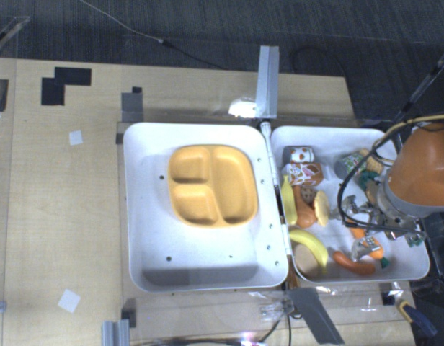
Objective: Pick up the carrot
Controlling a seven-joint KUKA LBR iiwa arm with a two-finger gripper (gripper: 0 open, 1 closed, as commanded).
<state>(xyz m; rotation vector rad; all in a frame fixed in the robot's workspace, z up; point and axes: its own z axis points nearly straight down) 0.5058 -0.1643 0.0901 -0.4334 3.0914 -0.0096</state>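
Observation:
The carrot (pixel 374 250) appears as an orange piece with a green end in the front right part of the right bin (pixel 416 271), mostly covered by the gripper. My gripper (pixel 367 241) hangs directly over it, below the arm's orange band (pixel 424 168). From this angle I cannot make out whether the gripper touches the carrot.
The right bin also holds a red-orange sausage-shaped piece (pixel 354 264), a banana (pixel 310 244), an orange-brown item (pixel 305 208), a pale piece (pixel 321 209), a red-and-white pack (pixel 303 166) and a grey item (pixel 347 166). A yellow divided plate (pixel 211 184) lies in the left bin (pixel 146 265).

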